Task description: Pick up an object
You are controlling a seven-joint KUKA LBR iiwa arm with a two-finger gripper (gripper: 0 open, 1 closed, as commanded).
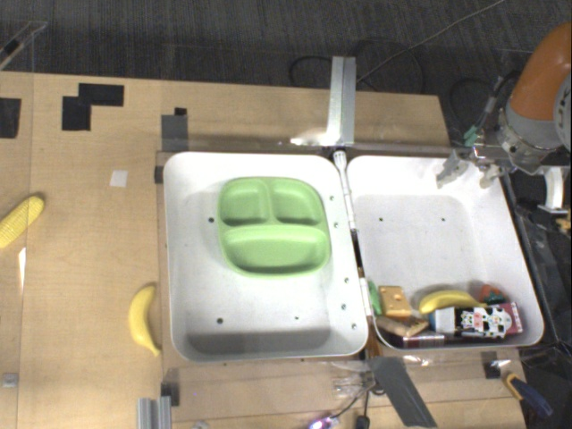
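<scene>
So the claw is parked up at the far edge of the right bin, roughly the 1 o'clock corner of that bin, hanging off the grey wrist with the orange band above it. I honestly can't tell if it's wide or narrow from this angle, the tips are just small grey bits against the white, and I see nothing held there. Working outward: the floor of the right bin under and around the claw is bare white, and all the stuff is piled down at the 5 to 6 o'clock end of that bin, well apart from the claw. There's a small yellow banana, a tan block just beside it at its 9 o'clock, and a black-and-white printed box lying below the banana, touching or near enough. The left bin holds a green divided plate in the middle. Out on the bench at 9 o'clock there's a corn cob and another banana, not reachable candidates I'd guess. My read: this is the pre-approach step, nothing grabbed yet. Next move needs a travel toward 6 o'clock over the pile, then a straight drop onto one item, probably the banana since it sits on top.
</scene>
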